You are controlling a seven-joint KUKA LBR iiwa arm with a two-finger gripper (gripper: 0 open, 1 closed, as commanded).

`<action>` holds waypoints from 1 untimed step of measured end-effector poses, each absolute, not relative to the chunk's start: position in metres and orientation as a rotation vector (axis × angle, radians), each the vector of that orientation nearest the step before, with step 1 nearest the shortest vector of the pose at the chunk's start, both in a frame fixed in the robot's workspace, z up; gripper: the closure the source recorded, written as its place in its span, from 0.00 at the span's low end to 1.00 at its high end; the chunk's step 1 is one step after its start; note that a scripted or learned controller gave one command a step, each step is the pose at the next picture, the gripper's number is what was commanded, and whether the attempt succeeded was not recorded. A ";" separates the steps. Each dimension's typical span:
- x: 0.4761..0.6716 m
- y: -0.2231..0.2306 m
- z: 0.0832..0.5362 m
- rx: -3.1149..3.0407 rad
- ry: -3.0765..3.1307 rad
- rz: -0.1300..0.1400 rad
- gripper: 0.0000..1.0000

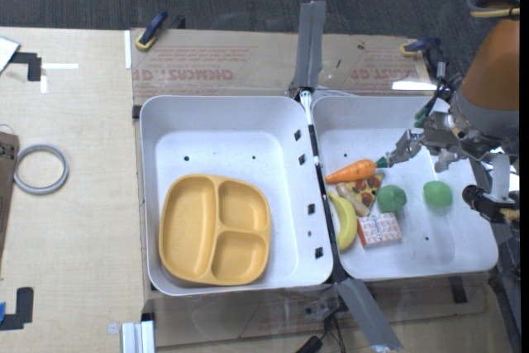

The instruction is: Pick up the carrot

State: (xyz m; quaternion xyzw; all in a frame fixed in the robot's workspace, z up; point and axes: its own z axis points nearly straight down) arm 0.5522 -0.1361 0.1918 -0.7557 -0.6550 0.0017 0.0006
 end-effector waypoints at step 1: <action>0.577 -0.102 0.173 -2.094 -2.340 0.003 0.00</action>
